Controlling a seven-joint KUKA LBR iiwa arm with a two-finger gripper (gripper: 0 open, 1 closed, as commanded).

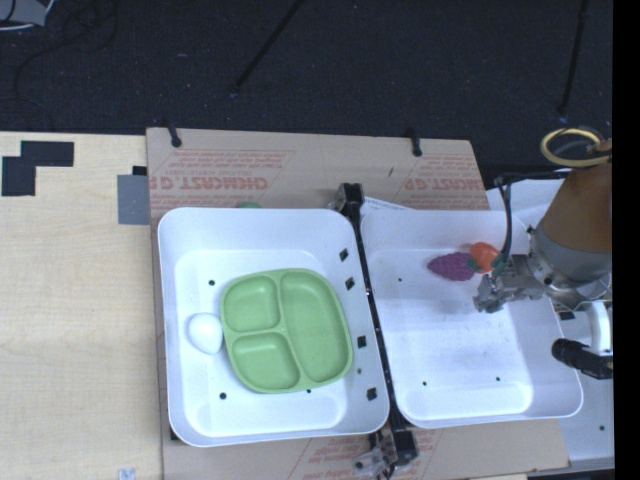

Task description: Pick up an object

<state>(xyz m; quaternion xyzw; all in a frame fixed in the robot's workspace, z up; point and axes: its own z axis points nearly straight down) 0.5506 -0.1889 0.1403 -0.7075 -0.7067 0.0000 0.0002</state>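
Two white bins are being viewed from above.
Gripper (pixel 492 296) is being held in the right bin (pixel 470 388); finger state cannot be told. Purple object (pixel 452 266) is lying just beyond-left, long axis sideways, beside orange object (pixel 484 255).

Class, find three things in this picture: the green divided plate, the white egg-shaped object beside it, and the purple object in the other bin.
green divided plate (pixel 286 330), camera view, centre ridge.
white egg-shaped object (pixel 205 332), camera view, middle.
purple object (pixel 452 266), camera view, middle.
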